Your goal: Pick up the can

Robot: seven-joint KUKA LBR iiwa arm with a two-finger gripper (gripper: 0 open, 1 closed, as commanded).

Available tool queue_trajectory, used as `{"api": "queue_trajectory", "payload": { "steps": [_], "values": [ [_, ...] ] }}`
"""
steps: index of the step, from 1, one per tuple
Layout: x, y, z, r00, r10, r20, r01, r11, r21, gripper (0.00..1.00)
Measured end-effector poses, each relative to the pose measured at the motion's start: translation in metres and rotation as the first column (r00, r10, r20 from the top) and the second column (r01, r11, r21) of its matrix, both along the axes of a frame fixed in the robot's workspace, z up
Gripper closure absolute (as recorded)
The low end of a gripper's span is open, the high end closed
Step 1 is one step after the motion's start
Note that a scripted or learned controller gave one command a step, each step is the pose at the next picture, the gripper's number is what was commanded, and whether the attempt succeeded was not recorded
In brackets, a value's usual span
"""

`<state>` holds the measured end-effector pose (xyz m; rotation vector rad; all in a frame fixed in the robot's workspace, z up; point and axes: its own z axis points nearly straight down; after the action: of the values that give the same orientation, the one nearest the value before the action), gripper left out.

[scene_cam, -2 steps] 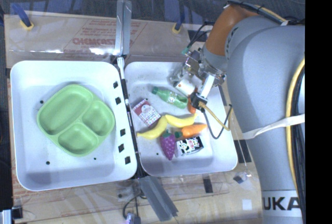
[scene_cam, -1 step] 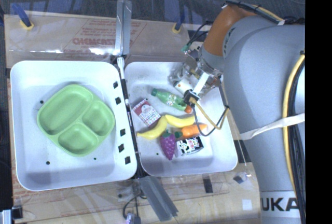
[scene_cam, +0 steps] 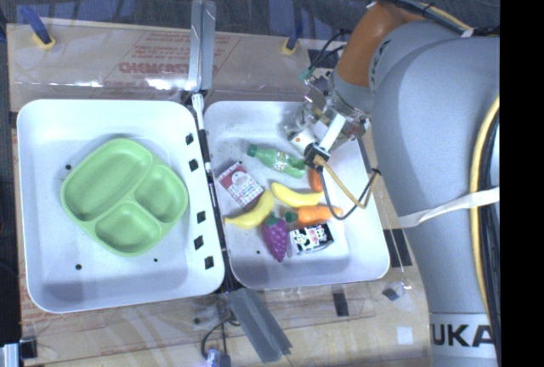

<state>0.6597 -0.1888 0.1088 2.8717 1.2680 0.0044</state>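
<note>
Right bin (scene_cam: 365,251) holds the clutter. Left bin (scene_cam: 38,187) carries one green divided plate (scene_cam: 125,195), three wells, near its middle.

The can (scene_cam: 240,184): the red-and-white piece, as I read it. It lies on its side near the right bin's left wall, about midway along that wall. One end of a banana is just beside it on the near side; otherwise it has bare floor around it.

Gripper (scene_cam: 313,146) hangs over the right bin's far right part, close to the green bottle (scene_cam: 276,158) and well apart from the can. Whether it is open or closed, cannot tell: wrist and cable hide it. Nothing seen held.

Step in hand, by my judgement: the approach, not yet begun on the can.
- Cross toward the left wall above the pile, not through it.
- Come down square over the can's middle, closing across its narrow width.
- Mind the left wall and the banana tip; either could foul the descent.
- A can on its side may roll, so centre well before closing.

Count, right bin:
- can: one
- green bottle: one
- bananas: two, (scene_cam: 251,212) and (scene_cam: 297,196)
- orange carrots: two seemingly, (scene_cam: 316,180) and (scene_cam: 319,213)
- purple grape bunch (scene_cam: 276,238): one
- black-and-white carton (scene_cam: 313,238): one

Bins: two.
</note>
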Motion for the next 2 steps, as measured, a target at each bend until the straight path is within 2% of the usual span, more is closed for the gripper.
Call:
{"api": "queue_trajectory", "payload": {
  "steps": [1,2],
  "values": [
    [-0.019,0.056,0.112,0.993,-0.120,-0.005,0.120,0.993,0.002,1.00],
    [-0.036,0.130,0.153,0.989,-0.145,-0.006,0.145,0.989,0.002,1.00]
  ]
}}
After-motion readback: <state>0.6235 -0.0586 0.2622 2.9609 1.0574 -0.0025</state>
